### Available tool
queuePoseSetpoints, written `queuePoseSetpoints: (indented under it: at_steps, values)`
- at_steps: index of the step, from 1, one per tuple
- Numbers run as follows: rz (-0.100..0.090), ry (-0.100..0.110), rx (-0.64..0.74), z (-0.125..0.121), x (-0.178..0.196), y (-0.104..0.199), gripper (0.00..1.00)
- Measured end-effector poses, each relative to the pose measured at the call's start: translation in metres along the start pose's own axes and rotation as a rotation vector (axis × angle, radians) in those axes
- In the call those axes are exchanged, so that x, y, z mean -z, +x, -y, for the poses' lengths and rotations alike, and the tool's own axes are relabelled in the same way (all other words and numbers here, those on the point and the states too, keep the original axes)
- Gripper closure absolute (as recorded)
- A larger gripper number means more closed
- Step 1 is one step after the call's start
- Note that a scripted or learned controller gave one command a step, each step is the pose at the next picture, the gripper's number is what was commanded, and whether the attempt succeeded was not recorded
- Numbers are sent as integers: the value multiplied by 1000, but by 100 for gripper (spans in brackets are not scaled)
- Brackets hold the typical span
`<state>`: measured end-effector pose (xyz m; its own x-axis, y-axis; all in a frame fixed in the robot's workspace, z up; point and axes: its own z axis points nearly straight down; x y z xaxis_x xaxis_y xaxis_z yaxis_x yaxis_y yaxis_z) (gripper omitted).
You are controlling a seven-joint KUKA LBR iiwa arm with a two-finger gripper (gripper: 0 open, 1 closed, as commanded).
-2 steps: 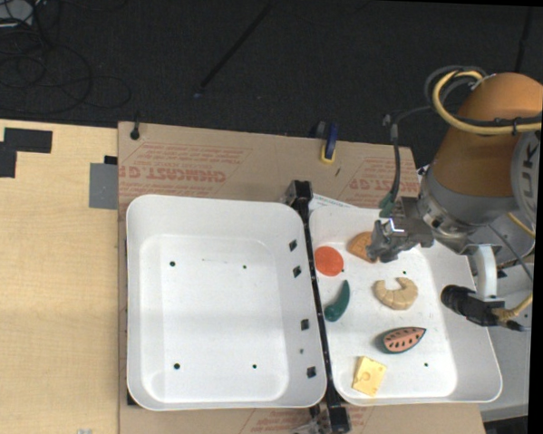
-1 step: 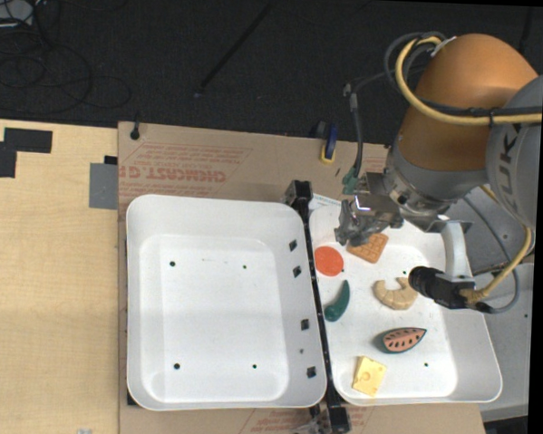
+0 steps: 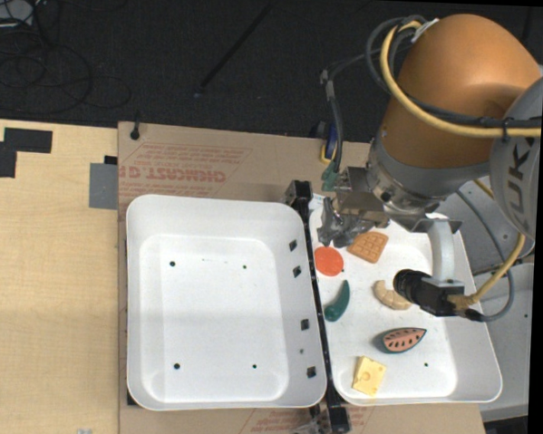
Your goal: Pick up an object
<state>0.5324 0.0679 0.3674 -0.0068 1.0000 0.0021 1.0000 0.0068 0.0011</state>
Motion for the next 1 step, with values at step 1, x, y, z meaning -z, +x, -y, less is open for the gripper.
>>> queuePoseSetpoints:
  at_steps: [1]
  values:
    - [2,6,-4,43,14,11,100]
